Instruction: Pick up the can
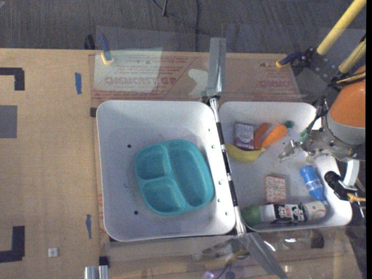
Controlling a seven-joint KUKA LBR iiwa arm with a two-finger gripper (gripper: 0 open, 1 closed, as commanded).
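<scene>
Small can with a dark red, maroon label and a pale patch on it, lying in the right bin's far left part, just beside a banana's upper end, next to an orange carrot

The left bin holds a teal divided plate. The right bin holds a can, carrot, banana, blue bottle, small box, lime and lying bottle. The claw hangs over this bin's right side.
</scene>
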